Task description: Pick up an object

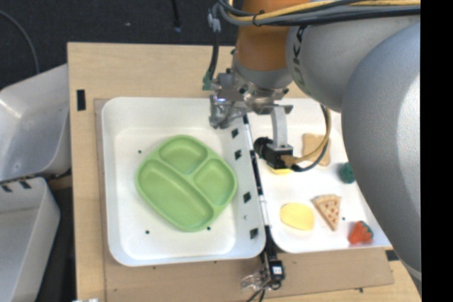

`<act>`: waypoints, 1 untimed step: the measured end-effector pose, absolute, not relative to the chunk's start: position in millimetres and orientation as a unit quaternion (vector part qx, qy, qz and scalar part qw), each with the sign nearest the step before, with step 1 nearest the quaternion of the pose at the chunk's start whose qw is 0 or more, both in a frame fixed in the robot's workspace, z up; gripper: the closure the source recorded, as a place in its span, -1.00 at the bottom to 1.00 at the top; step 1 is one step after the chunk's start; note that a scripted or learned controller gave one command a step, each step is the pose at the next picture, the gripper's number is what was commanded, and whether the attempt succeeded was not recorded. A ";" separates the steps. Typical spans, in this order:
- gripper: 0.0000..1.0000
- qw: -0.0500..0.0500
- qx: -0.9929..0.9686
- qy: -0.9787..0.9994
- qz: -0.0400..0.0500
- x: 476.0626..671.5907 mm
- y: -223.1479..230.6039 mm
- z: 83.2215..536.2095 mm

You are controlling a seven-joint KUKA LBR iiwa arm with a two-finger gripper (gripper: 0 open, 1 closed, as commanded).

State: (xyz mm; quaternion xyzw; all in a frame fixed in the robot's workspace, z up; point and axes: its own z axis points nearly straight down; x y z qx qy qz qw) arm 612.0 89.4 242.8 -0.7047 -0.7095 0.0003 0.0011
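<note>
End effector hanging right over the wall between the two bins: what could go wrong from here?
1. The end effector sits above the middle rims; going straight down, it would likely hit them rather than reach anything.
2. The plate is wide and flat, so it may be hard to grip and could slip.
3. The pizza slice and yellow piece lie close together; reaching for one might knock the other.

Green plate [186, 182] in left bin [120, 223]; pizza slice [328, 210], strawberry [360, 232] in right bin [318, 240].
</note>
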 end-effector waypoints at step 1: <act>-1.00 0.000 -0.706 -0.708 0.000 612.6 86.1 243.7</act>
